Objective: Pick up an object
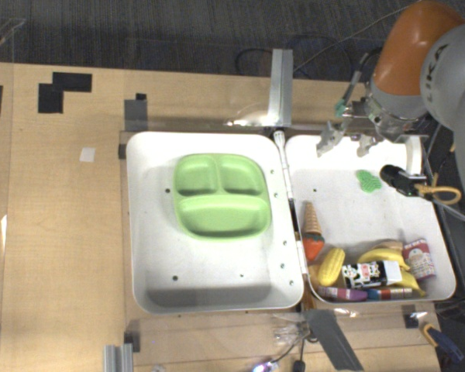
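My gripper [345, 144] hangs over the far edge of the right bin [349, 223], open, with nothing between its two pale fingers [326, 141]. A small green object [367, 180] lies just in front and to the right of it, apart from the fingers. Along the bin's near side lie an ice cream cone [311, 217], a red-orange piece [315, 249], a yellow corn cob [331, 266], a banana [384, 254], a red can [418, 259], a black-and-white box [370, 272] and a purple marker [364, 291].
The left bin [151, 231] holds a green divided plate [219, 194]. A metal post [281, 87] rises behind the wall between the two bins. The grey arm with its orange band [407, 49] comes in from the upper right.
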`<state>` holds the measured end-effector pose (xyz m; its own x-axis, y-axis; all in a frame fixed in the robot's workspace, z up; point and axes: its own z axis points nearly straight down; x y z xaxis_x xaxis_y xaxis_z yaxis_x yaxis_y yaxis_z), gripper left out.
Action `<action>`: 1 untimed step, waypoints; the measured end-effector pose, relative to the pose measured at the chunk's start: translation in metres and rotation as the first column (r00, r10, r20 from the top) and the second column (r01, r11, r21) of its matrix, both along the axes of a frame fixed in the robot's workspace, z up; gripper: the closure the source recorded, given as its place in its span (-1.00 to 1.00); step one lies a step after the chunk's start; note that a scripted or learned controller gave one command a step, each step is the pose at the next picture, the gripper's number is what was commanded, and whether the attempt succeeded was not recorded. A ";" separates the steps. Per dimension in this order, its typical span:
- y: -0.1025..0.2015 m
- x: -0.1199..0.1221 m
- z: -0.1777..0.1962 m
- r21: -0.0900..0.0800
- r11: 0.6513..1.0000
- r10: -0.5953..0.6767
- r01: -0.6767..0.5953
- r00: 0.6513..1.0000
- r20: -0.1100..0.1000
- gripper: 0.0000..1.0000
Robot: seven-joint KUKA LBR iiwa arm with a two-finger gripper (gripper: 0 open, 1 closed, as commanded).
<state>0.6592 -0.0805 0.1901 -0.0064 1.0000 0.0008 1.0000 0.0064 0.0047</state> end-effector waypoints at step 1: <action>-0.066 -0.008 -0.074 -0.002 0.998 0.056 -0.056 0.998 0.001 -1.00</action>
